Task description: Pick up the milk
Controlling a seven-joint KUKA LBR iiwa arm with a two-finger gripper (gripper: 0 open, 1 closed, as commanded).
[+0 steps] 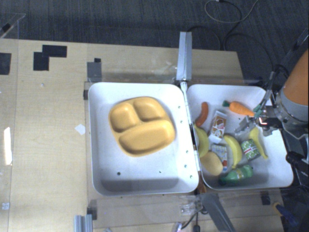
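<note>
At right of frame the tool – jaw state unclear – hovers beside the milk, where crowding bananas could spoil a grasp.

Bins: two, a left bin and a right bin
Yellow divided plate: one
Bananas: about three
Carrot: one
Sausage: one
Milk carton: one
Green bottle: one
Green can: one

Looked like a robotics lab: 2 white bins sat on a plywood bench with metal brackets, black tape marks, loose cables on grey carpet, and plastic toy food.
</note>
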